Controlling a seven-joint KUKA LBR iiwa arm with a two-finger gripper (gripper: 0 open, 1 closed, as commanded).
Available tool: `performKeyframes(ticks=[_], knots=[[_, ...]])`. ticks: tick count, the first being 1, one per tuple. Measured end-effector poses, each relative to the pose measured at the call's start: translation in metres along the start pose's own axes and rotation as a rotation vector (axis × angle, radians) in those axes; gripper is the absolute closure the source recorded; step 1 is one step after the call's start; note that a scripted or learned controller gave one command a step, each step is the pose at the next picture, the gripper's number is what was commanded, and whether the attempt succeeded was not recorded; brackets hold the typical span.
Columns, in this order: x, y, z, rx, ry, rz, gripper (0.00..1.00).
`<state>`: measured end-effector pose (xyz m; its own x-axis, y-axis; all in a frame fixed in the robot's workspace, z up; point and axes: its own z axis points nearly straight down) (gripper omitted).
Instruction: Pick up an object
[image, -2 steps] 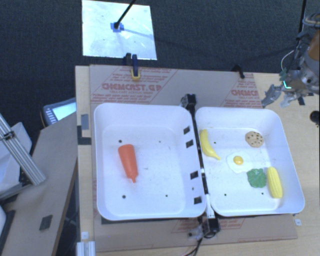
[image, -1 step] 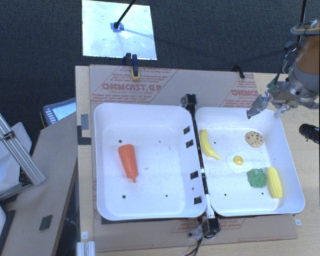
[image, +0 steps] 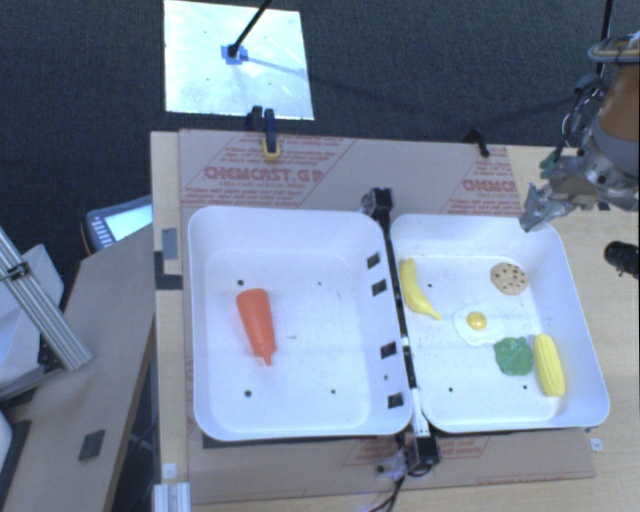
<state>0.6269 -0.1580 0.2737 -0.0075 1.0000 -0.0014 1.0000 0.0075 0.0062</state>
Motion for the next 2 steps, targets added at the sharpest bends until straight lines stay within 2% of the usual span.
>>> performKeyframes(ticks=[1, 2], knots=[[0.000, 0.000, 0.000, 0.000, 0.000, 0.000, 0.00], [0.000, 0.001, -0.011, -0.004, -0.001, -0.003, 1.00]])
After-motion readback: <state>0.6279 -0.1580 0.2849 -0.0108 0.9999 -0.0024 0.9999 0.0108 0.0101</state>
